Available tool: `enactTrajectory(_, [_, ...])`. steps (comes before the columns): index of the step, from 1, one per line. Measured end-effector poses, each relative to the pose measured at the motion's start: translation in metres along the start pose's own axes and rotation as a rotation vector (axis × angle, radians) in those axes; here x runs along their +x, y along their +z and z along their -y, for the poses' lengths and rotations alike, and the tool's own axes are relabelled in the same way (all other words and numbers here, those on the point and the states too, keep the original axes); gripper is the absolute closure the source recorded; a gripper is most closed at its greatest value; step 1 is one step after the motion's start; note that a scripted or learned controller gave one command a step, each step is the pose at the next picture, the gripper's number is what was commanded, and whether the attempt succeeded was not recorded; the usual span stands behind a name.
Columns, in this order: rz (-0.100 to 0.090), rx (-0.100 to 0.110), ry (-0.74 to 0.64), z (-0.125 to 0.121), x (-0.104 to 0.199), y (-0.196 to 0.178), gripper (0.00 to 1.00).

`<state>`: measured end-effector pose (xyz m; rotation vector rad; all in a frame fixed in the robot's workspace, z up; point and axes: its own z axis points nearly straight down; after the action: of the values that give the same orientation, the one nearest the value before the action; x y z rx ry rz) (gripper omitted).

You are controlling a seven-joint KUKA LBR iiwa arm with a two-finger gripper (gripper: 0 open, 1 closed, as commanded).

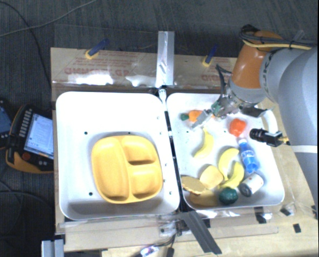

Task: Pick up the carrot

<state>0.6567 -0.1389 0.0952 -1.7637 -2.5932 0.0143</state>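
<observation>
The carrot is a small orange piece with a green end. It lies at the back left of the right bin. My gripper reaches down from the right and its tip is right against the carrot's right side. The carrot seems to rest on the bin floor. The wrist hides part of the space just behind it.
In the right bin lie a red-orange round item, a blue bottle, banana pieces, a can and a dark green item. A yellow divided plate sits in the left bin.
</observation>
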Motion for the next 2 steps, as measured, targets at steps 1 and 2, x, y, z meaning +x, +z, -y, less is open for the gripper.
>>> enactTrajectory(1, [0.004,-0.002,0.100,-0.0144,0.0176,0.0070,0.00])
enactTrajectory(2, [0.000,0.009,0.094,-0.0138,0.0194,0.0022,1.00])
